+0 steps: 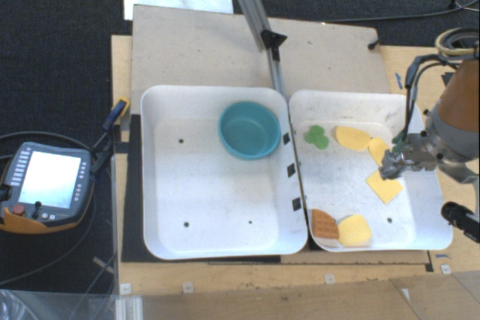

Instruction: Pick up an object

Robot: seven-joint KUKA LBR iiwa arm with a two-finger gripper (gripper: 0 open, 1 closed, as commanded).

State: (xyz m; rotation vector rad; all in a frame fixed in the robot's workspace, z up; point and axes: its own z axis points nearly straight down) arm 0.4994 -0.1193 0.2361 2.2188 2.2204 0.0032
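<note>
Nearest the camera, along the right bin's front wall: a brown waffle-textured slab (pixel 324 225) and, touching its right side, a rounded yellow foam lump (pixel 355 231).

Gripper (pixel 391 167) sits low over the right-hand shallow white bin (pixel 420 242), reaching in from the right on the grey arm with its orange band (pixel 460 100). Whether it is apart or together cannot be told at this angle; nothing is seen held in it.

Directly beneath and just to its lower left lies a flat yellow diamond-shaped piece (pixel 385 187), its upper corner touching or hidden by the gripper tip. A yellow curved wedge piece (pixel 376 151) lies just above the gripper, close by. An oval yellow slice (pixel 352 137) is farther left along the back of the bin, and a small green clover-shaped toy (pixel 316 136) sits left of that, near the divider.

Left-hand shallow white bin (pixel 161 236) holds one teal round plastic bowl (pixel 249 130), upright, near its back right corner.

Both bins rest side by side on a pale wooden tabletop (pixel 225 285) with a grey board behind. Dark carpeted floor surrounds. A grey handheld control pendant with lit screen (pixel 46 182) lies off to the left.

Count: two bins, one bowl, four yellow pieces, one green, one brown.
</note>
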